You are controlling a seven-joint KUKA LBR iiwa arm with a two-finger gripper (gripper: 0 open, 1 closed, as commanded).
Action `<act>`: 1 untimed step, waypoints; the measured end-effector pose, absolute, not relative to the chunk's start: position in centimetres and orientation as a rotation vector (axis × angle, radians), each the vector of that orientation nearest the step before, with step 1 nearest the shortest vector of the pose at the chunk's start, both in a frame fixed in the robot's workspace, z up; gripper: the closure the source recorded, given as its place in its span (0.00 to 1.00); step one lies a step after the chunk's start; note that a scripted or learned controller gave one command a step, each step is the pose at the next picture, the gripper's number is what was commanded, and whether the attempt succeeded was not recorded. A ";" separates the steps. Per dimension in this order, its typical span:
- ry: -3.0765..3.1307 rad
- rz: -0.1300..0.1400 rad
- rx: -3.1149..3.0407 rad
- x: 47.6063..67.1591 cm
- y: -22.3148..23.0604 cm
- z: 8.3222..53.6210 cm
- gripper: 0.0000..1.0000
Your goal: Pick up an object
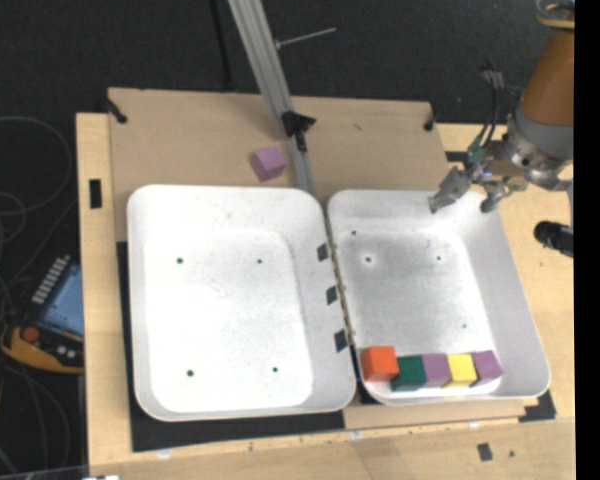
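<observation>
Along the near edge of the right bin (500, 268) runs a row of small blocks: an orange one (380, 361), a green one (410, 371), a light purple one (436, 368), a yellow one (463, 368) and a purple one (486, 364). Another purple block (268, 163) lies outside the bins on the brown board behind the left bin (230, 298). My gripper (467, 197) hangs over the far right corner of the right bin, open, with nothing between its fingers, well away from the row of blocks.
A slanted metal pole (270, 78) with a black clamp crosses the board behind the bins. Cables and a handheld pendant (55, 313) lie on the floor at the left. Black clips (335, 293) join the two bins.
</observation>
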State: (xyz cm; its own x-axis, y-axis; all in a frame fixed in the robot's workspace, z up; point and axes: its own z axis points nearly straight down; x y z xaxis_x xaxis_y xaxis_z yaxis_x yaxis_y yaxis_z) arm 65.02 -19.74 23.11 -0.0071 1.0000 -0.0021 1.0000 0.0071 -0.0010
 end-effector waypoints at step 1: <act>2.222 -0.005 2.221 65.2 -20.4 18.9 0.00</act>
State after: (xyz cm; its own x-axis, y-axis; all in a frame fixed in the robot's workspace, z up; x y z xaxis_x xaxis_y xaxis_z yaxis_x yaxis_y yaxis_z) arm 65.17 -20.39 18.93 -0.0003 1.0000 -0.0020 1.0000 0.0003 -0.0023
